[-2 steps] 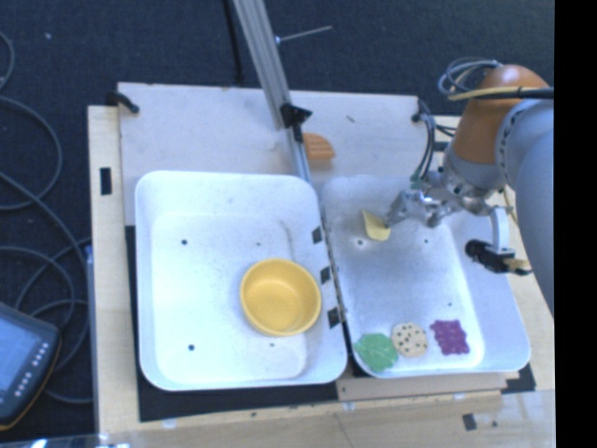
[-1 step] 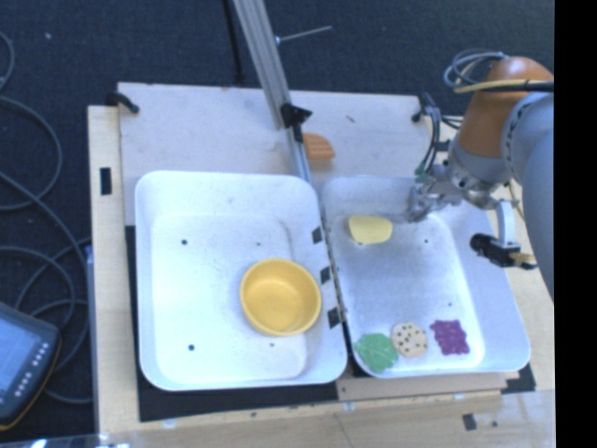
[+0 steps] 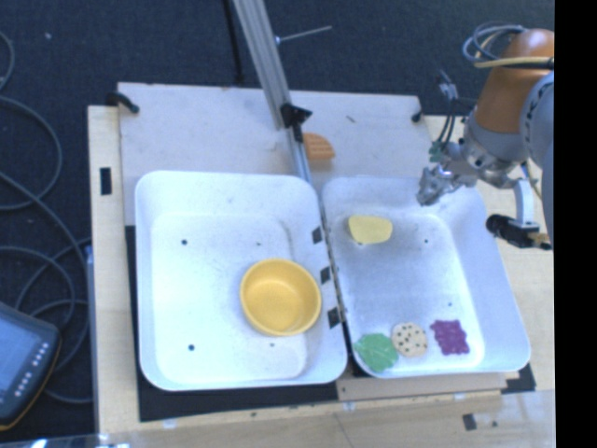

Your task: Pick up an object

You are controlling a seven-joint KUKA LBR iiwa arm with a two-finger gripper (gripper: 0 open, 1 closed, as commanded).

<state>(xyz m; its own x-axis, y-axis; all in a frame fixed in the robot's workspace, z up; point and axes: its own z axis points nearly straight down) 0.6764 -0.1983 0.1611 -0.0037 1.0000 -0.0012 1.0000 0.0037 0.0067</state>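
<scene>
Yellow piece (image 3: 370, 229) near pincer (image 3: 431, 192), apart.

- Left bin (image 3: 168, 250): white, a few dark specks
- Right bin (image 3: 466, 278): white
- Bowl (image 3: 280, 296): yellow
- Flat piece (image 3: 370, 229): pale yellow
- Leaf-shaped piece (image 3: 376, 351): green
- Cookie (image 3: 409, 339): tan, dark dots
- Grape-like cluster (image 3: 451, 336): purple
- Arm's band (image 3: 513, 87): orange
</scene>
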